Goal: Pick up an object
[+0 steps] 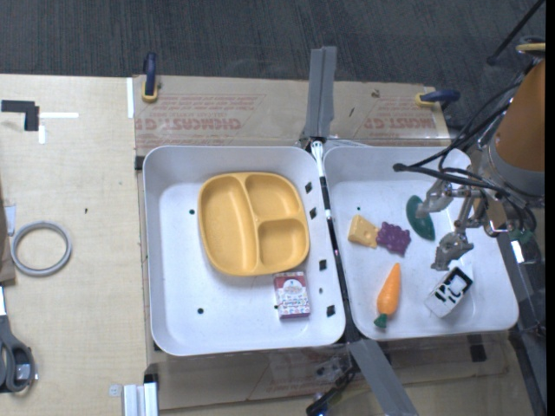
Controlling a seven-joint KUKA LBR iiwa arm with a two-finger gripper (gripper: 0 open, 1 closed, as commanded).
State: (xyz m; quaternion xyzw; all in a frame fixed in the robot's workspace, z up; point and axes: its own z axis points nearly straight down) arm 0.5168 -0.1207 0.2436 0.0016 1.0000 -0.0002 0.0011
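Pickup not yet made: the arm's pincer (453,224) hangs open and empty over the right bin (494,319), near the tabletop's right edge, above the white block (448,291)

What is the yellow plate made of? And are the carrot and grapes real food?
The plate looks like plastic: one even yellow colour, smooth, with soft rounded dividers moulded in. The carrot and grapes look like toy food, probably plastic or rubber: their colours are flat and bright and their shapes simple. The picture is too small to be sure.
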